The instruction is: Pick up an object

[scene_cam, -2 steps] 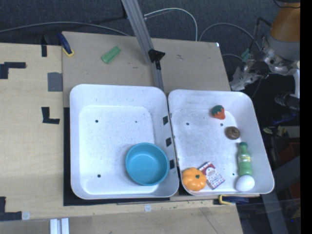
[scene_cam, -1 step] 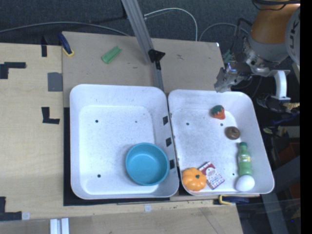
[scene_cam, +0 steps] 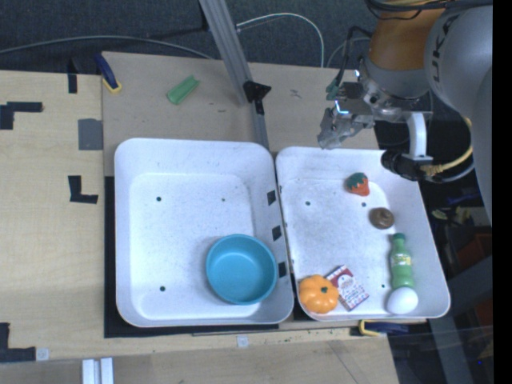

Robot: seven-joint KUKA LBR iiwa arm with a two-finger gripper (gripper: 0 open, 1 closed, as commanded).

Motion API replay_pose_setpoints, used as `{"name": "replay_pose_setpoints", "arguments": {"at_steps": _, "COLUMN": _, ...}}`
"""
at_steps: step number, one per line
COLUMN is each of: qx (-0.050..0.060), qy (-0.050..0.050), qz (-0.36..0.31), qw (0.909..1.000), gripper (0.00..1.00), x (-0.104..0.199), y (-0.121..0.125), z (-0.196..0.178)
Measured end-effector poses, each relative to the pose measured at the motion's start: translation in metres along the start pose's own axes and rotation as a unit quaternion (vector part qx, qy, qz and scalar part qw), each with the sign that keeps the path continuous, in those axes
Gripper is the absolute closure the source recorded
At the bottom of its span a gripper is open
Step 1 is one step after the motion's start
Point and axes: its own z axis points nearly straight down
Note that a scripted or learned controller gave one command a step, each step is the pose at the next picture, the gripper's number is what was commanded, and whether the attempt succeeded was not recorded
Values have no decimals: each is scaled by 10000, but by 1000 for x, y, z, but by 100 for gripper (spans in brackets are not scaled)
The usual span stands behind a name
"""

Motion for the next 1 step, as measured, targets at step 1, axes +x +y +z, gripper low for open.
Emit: {"name": "replay_pose_setpoints", "arguments": {"at_steps": 1, "qx": -2, "qy": -5, "qz": 5, "qw": 10000, "gripper": 100, "x": 46, "y": 10, "z": 12}}
